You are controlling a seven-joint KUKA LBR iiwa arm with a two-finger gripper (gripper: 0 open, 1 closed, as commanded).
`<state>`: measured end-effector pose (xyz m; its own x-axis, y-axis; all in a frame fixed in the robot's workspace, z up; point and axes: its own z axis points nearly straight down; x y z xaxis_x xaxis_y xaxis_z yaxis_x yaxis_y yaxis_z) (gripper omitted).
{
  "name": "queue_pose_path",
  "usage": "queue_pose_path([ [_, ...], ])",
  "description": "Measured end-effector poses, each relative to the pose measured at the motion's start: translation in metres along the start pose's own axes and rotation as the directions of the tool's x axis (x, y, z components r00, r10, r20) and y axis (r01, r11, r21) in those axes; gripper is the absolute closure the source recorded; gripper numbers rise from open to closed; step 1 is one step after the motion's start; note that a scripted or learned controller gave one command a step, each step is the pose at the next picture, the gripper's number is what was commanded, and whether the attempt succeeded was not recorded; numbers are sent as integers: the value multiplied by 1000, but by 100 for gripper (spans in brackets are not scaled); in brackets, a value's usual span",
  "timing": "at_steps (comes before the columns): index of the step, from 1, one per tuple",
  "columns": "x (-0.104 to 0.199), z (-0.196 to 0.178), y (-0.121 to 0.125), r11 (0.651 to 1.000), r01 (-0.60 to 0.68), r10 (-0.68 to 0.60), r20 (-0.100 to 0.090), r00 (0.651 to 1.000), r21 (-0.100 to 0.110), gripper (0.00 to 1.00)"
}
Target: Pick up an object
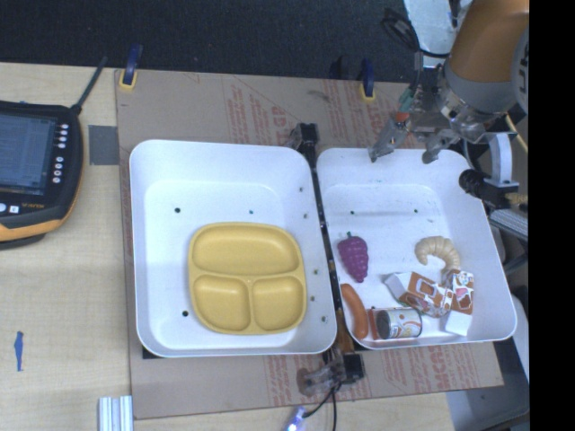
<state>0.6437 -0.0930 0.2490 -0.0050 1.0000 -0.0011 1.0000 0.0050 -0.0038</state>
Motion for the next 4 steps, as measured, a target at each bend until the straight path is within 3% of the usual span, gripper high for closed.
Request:
queue_pose_path([
  [1, 57, 58, -55, 1000, 2, -2, 0, 1000, 3, 0],
  [2, 44, 58, -139, 1000, 0, 0, 0, 1000, 1, 0],
  [3, 0, 142, -90, 1000, -1, 1, 0, 1000, 2, 0],
  [4, -24, 158, -138, 1000, 0, 0, -1, 1000, 1, 0],
])
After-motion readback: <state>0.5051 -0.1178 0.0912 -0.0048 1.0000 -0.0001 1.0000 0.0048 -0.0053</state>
